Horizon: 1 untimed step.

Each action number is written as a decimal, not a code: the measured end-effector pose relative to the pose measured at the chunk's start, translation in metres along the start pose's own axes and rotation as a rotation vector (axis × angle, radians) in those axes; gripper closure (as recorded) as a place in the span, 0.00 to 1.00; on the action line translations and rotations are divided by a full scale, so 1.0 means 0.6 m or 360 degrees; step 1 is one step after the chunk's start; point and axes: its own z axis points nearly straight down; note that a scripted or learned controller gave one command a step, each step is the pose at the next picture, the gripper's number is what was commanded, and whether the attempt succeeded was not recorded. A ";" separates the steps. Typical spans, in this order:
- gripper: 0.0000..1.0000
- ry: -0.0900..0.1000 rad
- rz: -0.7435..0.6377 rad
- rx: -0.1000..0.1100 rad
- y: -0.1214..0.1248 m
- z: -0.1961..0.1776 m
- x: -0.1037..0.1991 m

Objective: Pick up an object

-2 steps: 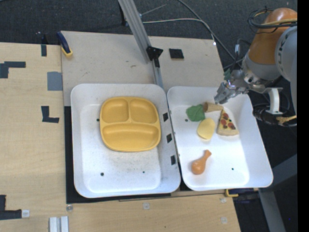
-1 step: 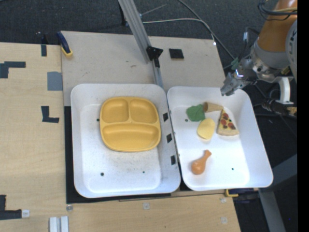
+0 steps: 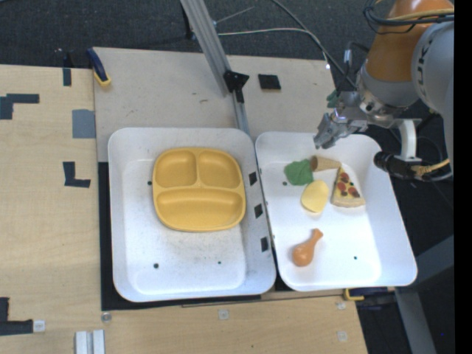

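In the right bin [image 3: 383, 253] lie a green leafy piece [image 3: 299, 172], a pale yellow piece [image 3: 315, 196], a pizza slice [image 3: 346, 188], a small brown cone-shaped piece [image 3: 323, 164] and an orange drumstick [image 3: 306, 248]. My gripper [image 3: 325, 139] hangs over the bin's far edge, just above and beyond the brown piece and the green piece. I see nothing held between its fingers.
The left bin [image 3: 133, 271] holds a yellow divided plate [image 3: 198, 189]. A slanted metal pole [image 3: 210, 39] rises behind the bins. Black cables hang near the arm at the right, beside the right bin's far corner.
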 end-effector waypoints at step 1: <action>1.00 0.0001 -0.0001 0.0002 -0.034 -0.011 0.091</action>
